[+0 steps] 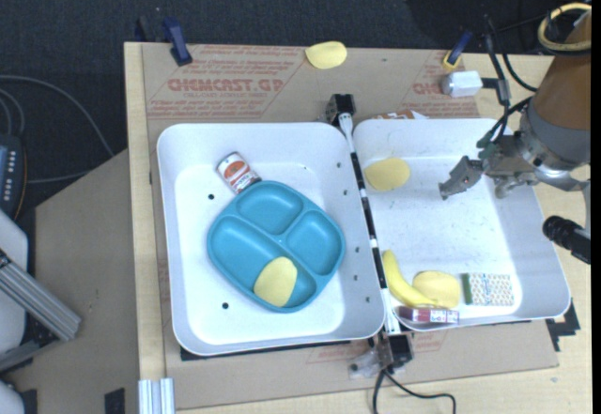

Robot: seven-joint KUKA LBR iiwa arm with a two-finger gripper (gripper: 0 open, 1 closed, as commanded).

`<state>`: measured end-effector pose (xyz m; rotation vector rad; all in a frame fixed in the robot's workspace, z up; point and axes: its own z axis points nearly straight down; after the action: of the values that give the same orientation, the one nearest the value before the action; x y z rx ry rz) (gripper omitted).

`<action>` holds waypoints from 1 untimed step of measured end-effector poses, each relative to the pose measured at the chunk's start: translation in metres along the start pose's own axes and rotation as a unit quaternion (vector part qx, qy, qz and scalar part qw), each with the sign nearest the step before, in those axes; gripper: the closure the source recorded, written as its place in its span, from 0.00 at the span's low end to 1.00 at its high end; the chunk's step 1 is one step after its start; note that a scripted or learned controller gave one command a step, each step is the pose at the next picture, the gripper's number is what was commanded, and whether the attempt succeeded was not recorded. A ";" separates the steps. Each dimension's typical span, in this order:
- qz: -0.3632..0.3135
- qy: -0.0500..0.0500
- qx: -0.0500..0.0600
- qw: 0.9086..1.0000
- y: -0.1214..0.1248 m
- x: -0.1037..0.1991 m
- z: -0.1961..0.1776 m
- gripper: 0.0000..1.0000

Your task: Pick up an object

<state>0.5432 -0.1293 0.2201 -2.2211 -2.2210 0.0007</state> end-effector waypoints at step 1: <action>0.000 0.000 0.000 1.000 0.017 0.027 0.132 0.00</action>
<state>0.5603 -0.1020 0.0880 -2.2203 -2.2208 0.0007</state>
